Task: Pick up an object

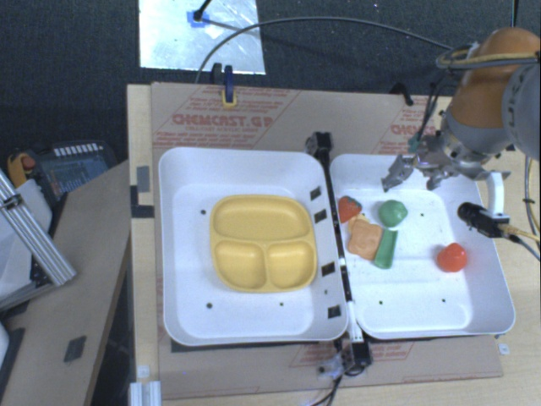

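The right bin holds several small toy foods: a green round piece, a green stick, an orange flat piece, a red-orange piece by the left wall, and a red ball to the right. My gripper hangs over the bin's back part, just above and behind the green round piece. Its fingers are spread apart and nothing sits between them.
The left bin carries a yellow divided plate. A black divider with clips runs between the two bins. A cable arcs over the back of the bench. The front half of the right bin's floor is bare.
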Motion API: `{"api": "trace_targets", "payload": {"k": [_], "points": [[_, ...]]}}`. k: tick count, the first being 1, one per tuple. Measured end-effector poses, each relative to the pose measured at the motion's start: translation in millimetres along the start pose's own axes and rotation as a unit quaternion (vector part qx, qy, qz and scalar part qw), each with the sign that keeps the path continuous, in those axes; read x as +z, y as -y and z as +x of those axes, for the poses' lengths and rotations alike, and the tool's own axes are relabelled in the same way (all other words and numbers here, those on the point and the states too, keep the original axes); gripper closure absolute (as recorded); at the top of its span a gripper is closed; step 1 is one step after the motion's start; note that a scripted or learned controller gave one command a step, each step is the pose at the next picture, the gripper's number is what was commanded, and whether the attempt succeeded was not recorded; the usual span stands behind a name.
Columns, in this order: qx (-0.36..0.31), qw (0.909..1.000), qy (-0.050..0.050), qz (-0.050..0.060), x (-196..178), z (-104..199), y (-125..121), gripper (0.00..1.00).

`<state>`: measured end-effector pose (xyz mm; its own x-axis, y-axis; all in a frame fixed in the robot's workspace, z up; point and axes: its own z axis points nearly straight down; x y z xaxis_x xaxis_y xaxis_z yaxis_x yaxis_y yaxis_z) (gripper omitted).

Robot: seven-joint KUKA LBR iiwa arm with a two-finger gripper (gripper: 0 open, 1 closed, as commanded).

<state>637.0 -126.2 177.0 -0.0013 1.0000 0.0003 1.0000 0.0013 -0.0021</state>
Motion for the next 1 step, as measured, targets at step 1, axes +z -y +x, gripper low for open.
{"api": "trace_targets", "payload": {"k": [1], "points": [[0.0, 1.0, 0.0, -0.001, 57.6, -7.4, -4.3, 0.0]]}}
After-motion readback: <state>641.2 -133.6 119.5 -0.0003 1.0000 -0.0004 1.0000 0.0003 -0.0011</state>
